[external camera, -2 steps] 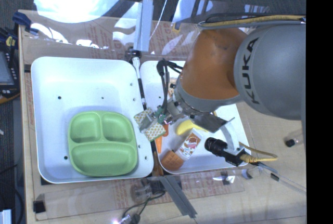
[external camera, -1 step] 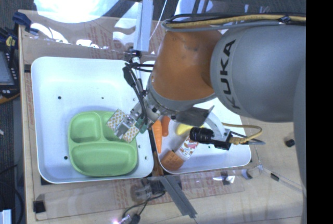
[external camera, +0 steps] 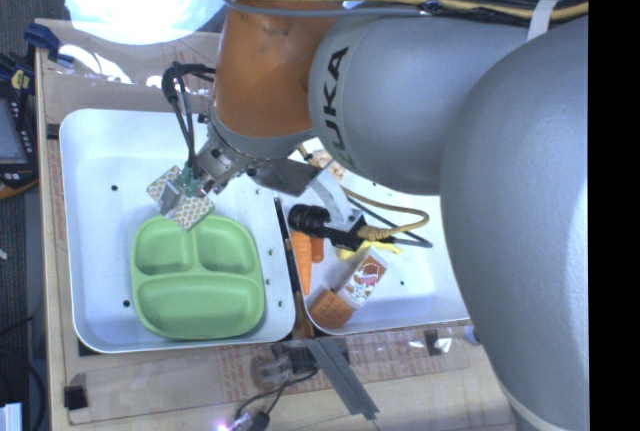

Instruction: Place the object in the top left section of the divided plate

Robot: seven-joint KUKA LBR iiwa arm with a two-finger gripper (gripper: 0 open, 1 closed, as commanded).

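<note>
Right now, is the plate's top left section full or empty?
Empty: top left section is bare green; patterned object at plate rim, by gripper.

Quick headcount of what's on the bench:

- White bins: two, side by side. The left bin (external camera: pixel 90 219) takes the lower-left of the frame, and the right bin (external camera: pixel 420 281) sits at lower centre.
- Green divided plate (external camera: pixel 200 291): just one, in the left bin. It has three sections, two small ones along its top and one big one below.
- Checkered flat thing (external camera: pixel 190 210): one as far as I can tell, at the plate's upper-left edge.
- Loose stuff in the right bin: three items, namely one orange stick (external camera: pixel 303 261), one pale packet with a red label (external camera: pixel 366 277) and one brownish lump (external camera: pixel 330 307).
- Robot arm (external camera: pixel 420 99): one, covering the upper right.
</note>
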